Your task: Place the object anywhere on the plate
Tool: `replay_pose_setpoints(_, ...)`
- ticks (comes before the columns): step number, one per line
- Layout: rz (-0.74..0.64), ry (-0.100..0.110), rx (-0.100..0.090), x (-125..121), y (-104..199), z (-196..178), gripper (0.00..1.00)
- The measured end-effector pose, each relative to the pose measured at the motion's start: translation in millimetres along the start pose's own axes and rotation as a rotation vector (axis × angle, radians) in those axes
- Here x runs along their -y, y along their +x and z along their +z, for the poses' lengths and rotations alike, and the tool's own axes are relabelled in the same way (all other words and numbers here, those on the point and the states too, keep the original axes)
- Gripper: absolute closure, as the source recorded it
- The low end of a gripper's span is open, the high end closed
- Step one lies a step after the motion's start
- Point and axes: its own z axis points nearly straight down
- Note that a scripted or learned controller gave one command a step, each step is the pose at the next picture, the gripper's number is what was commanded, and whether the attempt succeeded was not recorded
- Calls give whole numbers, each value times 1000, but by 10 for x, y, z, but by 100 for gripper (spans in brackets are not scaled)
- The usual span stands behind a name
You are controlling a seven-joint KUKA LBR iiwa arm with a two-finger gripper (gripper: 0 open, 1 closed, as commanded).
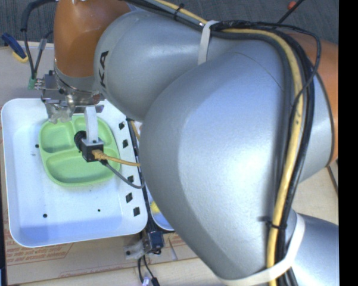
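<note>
Arm [226, 148] up front; end effector [60, 113] over green plate [71, 167], upper-L rim.

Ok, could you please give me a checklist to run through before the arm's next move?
1. The plate lies flat in the left bin: ok.
2. The gripper is above the plate's far edge: ok.
3. The object is in the gripper: cannot tell.
4. The plate's near compartment is free to take the object: ok.
5. The space to the right is free: cannot tell, the arm covers it.
</note>
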Motion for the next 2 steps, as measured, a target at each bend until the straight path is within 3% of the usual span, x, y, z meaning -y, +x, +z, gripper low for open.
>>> replay_pose_setpoints(1, 0, 0, 1, -352, -5, 367, 100)
replay_pose_setpoints(2, 0, -5, -2, -362, -6, -665, 100)
